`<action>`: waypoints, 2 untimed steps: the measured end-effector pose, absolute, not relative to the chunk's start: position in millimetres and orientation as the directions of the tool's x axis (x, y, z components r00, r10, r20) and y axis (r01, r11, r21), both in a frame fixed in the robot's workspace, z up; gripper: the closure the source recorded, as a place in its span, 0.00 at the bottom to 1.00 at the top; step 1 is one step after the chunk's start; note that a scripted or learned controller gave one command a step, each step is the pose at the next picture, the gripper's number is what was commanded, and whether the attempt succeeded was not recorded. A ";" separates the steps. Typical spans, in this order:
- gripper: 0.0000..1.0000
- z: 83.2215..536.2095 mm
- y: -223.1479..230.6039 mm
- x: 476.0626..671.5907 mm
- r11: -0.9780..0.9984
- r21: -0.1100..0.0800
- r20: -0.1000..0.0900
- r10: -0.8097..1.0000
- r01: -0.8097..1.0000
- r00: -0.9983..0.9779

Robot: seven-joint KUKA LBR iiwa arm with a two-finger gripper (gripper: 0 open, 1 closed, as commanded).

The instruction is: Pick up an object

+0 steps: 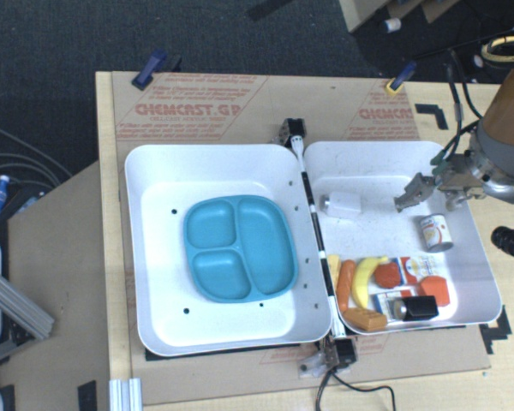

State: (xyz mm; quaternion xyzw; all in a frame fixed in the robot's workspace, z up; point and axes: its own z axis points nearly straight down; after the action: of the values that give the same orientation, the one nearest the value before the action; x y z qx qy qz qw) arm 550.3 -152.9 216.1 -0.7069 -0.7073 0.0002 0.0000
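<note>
Hovering over the right bin [463, 311], the hand [420, 191] carries nothing; whether it is wide or narrow I cannot tell at this size. By my reckoning the step in hand is the approach, nothing being picked yet.

Taking the right bin as landmark: to its left, touching along a shared edge, lies the left bin [146, 229] with a blue divided plate [240, 247] near its middle. Inside the right bin, toward its upper left, lies a small clear container [341, 204]. Along its lower edge sits a crowded heap: a banana [367, 274], an orange sausage-shaped piece [346, 282], a black block [421, 307] and red and white pieces. Just below and right of the hand lies a small can [433, 232], apart from the heap.

Next, I judge, the hand must choose one thing, likely the can, being nearest and free-standing, then centre over it and descend.

Both bins rest on a cardboard-covered desk [197, 110]; dark carpet [68, 24] surrounds it, with cables at left.
</note>
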 end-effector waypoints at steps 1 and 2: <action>0.00 105.7 -197.9 539.5 0.003 0.022 -0.008 1.000 1.000 -0.003; 0.00 85.0 -207.7 609.9 0.002 0.001 0.001 1.000 1.000 -0.002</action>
State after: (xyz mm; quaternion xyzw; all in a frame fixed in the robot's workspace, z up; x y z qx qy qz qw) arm 609.9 -207.7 85.0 -0.7064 -0.7078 -0.0006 0.0001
